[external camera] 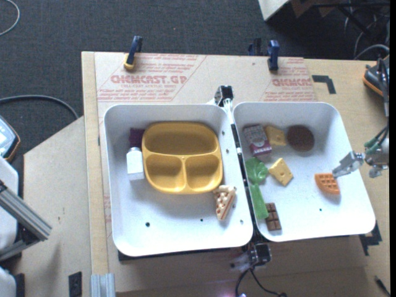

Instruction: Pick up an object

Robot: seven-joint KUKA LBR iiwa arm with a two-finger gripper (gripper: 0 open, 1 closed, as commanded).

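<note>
The board [185, 73] says "CHEMCAST GP" in red. An orange waffle [327, 184] lies in the right bin [346, 119]. The gripper [346, 164] is just beside the waffle, fingers spread, pinching nothing.

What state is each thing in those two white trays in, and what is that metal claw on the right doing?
Yellow divided plate: upright in the left bin, its compartments bare.
White bottle: beside the plate's left edge.
Pie slice: lying flat near the plate's lower right corner.
Waffle piece: flat in the right bin, ungripped.
Cheese wedge: lying free.
Brown cookie: lying flat.
End effector: over the right bin's edge, holding nothing.
</note>
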